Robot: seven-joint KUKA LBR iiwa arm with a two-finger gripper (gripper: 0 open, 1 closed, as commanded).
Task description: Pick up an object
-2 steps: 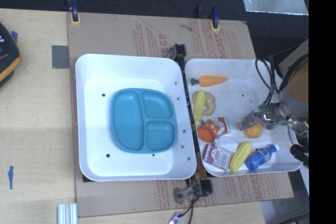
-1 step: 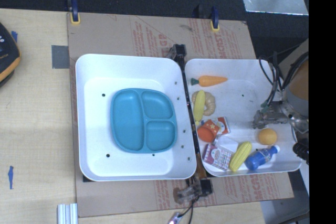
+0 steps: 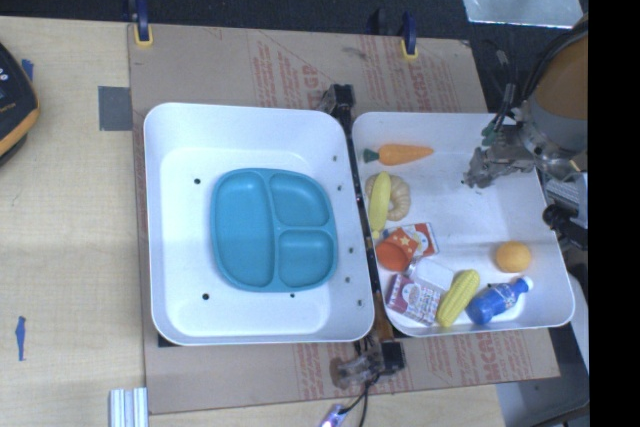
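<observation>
The right bin (image 3: 470, 215) holds a toy carrot (image 3: 400, 154) at its far left and a yellow banana (image 3: 379, 203) lying against a pale round bread-like piece (image 3: 398, 196). Nearer the front lie a red packet (image 3: 408, 243), a white and red packet (image 3: 420, 293), a corn cob (image 3: 458, 296), a blue bottle (image 3: 495, 301) and an orange ball (image 3: 513, 257). My gripper (image 3: 480, 175) hangs over the far right part of this bin, above bare floor, right of the carrot. Nothing shows between its fingers.
The left bin (image 3: 170, 215) holds a blue divided plate (image 3: 273, 228). Both bins rest on a cardboard sheet (image 3: 250, 65) clamped at the far edge. A black and yellow device (image 3: 12, 105) lies at the bench's left edge.
</observation>
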